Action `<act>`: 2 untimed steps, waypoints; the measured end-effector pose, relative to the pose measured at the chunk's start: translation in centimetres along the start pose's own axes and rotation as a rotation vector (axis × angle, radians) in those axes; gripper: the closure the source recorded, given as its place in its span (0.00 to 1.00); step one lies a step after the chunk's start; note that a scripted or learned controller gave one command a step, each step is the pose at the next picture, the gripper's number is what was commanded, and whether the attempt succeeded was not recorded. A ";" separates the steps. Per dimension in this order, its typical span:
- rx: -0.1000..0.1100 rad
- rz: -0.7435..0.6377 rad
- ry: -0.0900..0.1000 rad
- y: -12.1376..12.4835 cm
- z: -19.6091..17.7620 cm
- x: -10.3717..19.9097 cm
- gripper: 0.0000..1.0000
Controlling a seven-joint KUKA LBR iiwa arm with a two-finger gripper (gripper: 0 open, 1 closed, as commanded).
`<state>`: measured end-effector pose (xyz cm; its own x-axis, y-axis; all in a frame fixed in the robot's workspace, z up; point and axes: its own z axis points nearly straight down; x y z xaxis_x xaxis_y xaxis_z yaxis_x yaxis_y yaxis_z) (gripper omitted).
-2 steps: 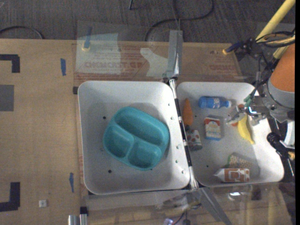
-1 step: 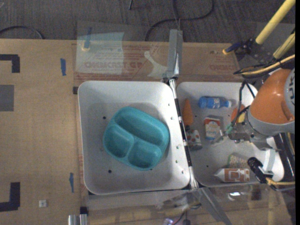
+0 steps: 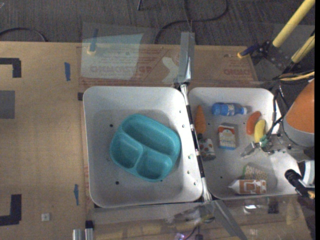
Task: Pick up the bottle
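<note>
- In the left bin (image 3: 100,109), a teal divided plate (image 3: 145,147) lies near the middle, tilted a little, with three hollow sections and nothing in them.
- The right bin (image 3: 220,95) sits just beside the left one, the two rims meeting along a metal strip.
- The bottle (image 3: 228,109), blue with a white band, lies on its side near the far wall of the right bin, apart from the arm.
- Just on the near side of the bottle stands a small red and white carton (image 3: 227,136).
- Left of the bottle, along the bin's left wall, lies an orange carrot (image 3: 200,120), and nearer than that a small dark can (image 3: 207,148).
- Right of the bottle lie an orange-red piece (image 3: 252,121) and a yellow banana (image 3: 259,130), touching each other.
- Well on the near side of the bottle, by the front wall, a brown and white carton (image 3: 249,186) lies flat with a patterned packet (image 3: 256,172) just behind it.
- The gripper (image 3: 257,147) hangs over the right part of the right bin, just below the banana; whether its fingers are spread or closed I cannot tell, and nothing shows between them.
- The arm (image 3: 302,116), grey with orange, enters at the right, well apart from the bottle.
</note>
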<state>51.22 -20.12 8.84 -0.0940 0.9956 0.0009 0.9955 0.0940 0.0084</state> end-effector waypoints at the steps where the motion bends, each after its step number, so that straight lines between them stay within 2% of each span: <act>1: -0.006 0.008 -0.008 0.0 -1.2 -0.5 1.00; 2: 0.005 0.167 -0.004 7.2 -13.9 -0.9 1.00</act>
<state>58.33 -20.40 22.76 0.0732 0.9973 -0.0023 0.9973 -0.0732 0.0039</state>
